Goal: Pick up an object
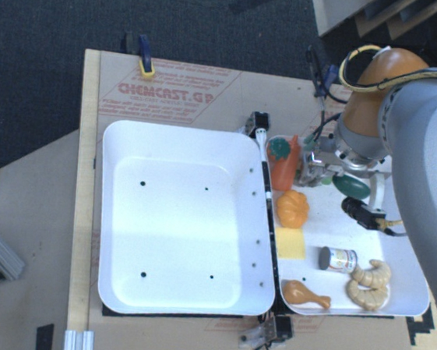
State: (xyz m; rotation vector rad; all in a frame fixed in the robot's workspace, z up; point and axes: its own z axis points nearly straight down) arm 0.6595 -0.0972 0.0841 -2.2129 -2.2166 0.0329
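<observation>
The right bin [404, 266] holds several toy foods. An orange carrot with a green top [283, 168] lies along its left wall, and my gripper [311, 170] hangs low just right of it. Part of a dark green oval piece [351, 185] shows under the wrist. Nearer the camera lie a round orange fruit [292, 208], a yellow block [290, 243], a small jar on its side [339, 259], a pale croissant-like piece [369, 284] and a drumstick [305, 295].
The left white bin [111, 221] stands beside the right one, the two sharing a dark divider [269, 223]. Both rest on a brown board [165, 90] with a blue-and-yellow clamp [145, 58] at its far edge. The grey arm [432, 155] covers the right bin's far right.
</observation>
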